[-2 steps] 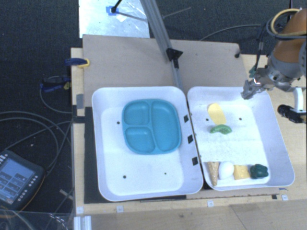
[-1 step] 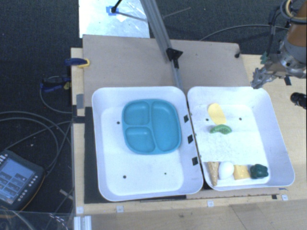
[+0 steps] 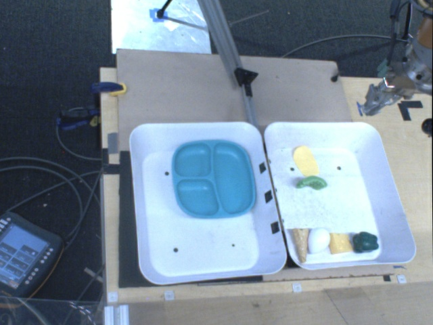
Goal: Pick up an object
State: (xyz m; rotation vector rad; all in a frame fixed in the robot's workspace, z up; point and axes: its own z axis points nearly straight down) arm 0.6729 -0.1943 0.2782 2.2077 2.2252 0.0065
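Two shallow white bins sit side by side on a bench [image 3: 298,73], seen from above at a slant. The left bin [image 3: 155,249] holds a blue divided plate [image 3: 213,178] with three compartments, lying flat toward the bin's upper middle.

The right bin [image 3: 385,181] holds the loose objects. Near its upper middle lies a yellow oblong piece [image 3: 305,160], its long axis running up and down the view with a slight tilt to the left at the top. Just below it, almost touching, is a small green leafy piece [image 3: 312,182] lying crosswise. Along the bin's lower edge is a row: an ice cream cone [image 3: 299,242] with its point aimed toward the lower rim, a white egg [image 3: 318,240] just beside it, then a yellow block [image 3: 340,243], then a dark green lump [image 3: 365,242] touching the block.

The gripper [image 3: 373,107] hangs above the bench, outside the right bin, just beyond its upper right corner and well apart from every object. It holds nothing; whether its jaws are spread or closed cannot be told.
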